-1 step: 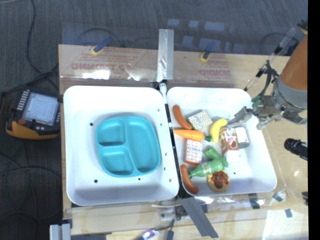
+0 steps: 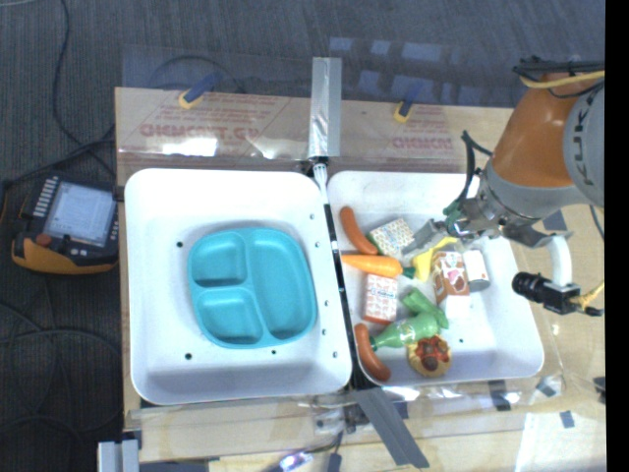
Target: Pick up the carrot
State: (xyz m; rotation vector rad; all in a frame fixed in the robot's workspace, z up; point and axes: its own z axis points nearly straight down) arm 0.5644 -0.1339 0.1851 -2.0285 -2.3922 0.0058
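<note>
The carrot (image 2: pixel 371 263) is orange with a green end and lies flat near the left wall of the right bin (image 2: pixel 511 347), pointing left to right. My gripper (image 2: pixel 439 232) hangs over the middle of that bin, to the right of the carrot and a little further back, apart from it. Just beneath it sit a yellow banana-like piece (image 2: pixel 429 255) and a patterned box (image 2: pixel 391 234). The grey arm with its orange band (image 2: pixel 536 146) comes in from the upper right.
The right bin also holds a sausage (image 2: pixel 351 228), a second sausage (image 2: pixel 371 351), a strawberry-print box (image 2: pixel 381 298), a green bottle (image 2: pixel 408 327), a small carton (image 2: pixel 450 275) and a round pizza-like toy (image 2: pixel 429 355). A blue divided tray (image 2: pixel 251 283) lies in the left bin (image 2: pixel 157 214).
</note>
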